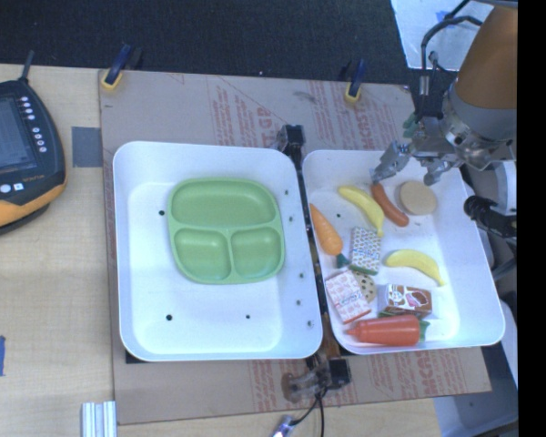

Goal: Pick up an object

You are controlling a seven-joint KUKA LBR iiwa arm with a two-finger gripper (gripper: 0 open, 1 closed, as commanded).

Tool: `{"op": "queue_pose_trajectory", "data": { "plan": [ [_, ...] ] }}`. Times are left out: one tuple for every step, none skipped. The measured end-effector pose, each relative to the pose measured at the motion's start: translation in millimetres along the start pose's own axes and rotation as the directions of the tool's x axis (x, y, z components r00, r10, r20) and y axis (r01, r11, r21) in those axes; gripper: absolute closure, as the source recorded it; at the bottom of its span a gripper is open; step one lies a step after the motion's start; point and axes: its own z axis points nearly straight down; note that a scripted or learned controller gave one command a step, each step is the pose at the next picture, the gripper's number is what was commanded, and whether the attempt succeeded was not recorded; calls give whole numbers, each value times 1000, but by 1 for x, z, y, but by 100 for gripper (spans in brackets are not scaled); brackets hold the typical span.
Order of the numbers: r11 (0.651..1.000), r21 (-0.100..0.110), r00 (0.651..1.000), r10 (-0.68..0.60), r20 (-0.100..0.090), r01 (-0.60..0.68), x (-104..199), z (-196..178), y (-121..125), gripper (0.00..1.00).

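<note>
My gripper (411, 165) hangs over the far part of the right bin (478, 253), its two fingers spread apart with nothing between them. Just below it lie a red sausage (389, 204) and a round tan cookie (417, 198). A yellow banana (362, 207) lies left of the sausage, and an orange carrot (326, 229) lies near the bin's left wall. Further forward are a second banana (415, 264), a checkered packet (365, 248), a small red-and-white box (344, 295), a snack box (409, 299) and a red pepper-like piece (383, 331).
The left bin (146, 317) holds a green divided plate (227, 229). A teach pendant (18, 153) lies on the bench at the far left. Clamps (116, 66) (352, 78) hold the cardboard at the back. A black bracket (292, 138) sits between the bins.
</note>
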Motion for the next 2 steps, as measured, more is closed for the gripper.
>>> {"op": "queue_pose_trajectory", "data": {
  "plan": [
    [1000,2,1000,0,1,0,-28,143,-10,0],
    [1000,-1,1000,1,-1,-1,-4,146,42,0]
  ]
}}
